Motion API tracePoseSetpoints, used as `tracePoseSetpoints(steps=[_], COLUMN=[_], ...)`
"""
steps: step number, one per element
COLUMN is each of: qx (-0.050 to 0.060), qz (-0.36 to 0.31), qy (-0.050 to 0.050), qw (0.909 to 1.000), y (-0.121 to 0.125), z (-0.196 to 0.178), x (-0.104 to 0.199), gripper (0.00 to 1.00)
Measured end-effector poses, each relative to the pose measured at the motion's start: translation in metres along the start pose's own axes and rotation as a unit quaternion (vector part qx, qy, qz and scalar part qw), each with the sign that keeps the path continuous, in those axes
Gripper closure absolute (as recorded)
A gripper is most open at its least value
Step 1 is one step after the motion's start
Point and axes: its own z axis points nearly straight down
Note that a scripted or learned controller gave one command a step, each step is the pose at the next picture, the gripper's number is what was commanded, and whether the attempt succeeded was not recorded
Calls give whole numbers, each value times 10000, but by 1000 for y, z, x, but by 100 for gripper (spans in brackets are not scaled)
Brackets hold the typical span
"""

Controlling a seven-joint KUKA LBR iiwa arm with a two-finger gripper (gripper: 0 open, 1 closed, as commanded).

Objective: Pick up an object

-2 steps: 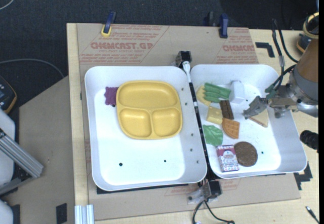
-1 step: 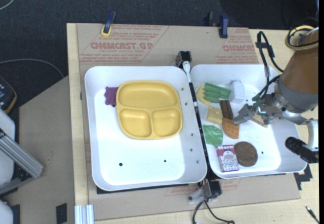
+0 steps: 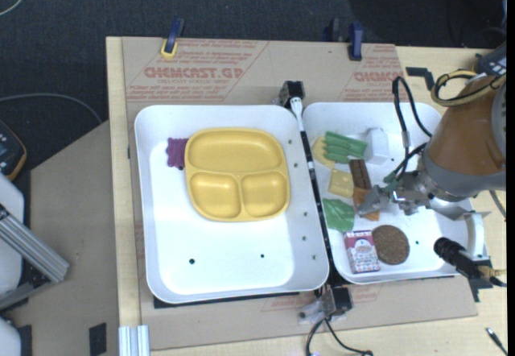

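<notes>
Left bin (image 3: 161, 266): yellow divided tray (image 3: 237, 171) in upper half, purple item (image 3: 175, 151) touching tray's left edge, lower half open. Right bin (image 3: 418, 268) crowded: green pieces (image 3: 344, 145), red-white packet (image 3: 362, 252), brown disc (image 3: 392, 243). Gripper (image 3: 372, 200) over brown block (image 3: 360, 175); finger state indeterminate.

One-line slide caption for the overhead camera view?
KUKA arm's gripper reaches among toy food in the right bin; yellow divided plate sits in the left bin.
</notes>
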Motion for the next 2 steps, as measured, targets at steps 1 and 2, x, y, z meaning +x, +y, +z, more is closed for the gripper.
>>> tracePoseSetpoints(steps=[1,2], qx=[-15,-30], qz=[4,7], qy=[-4,-14], qw=[10000,10000], y=[0,0], z=[34,23], x=[0,0], gripper=[0,100])
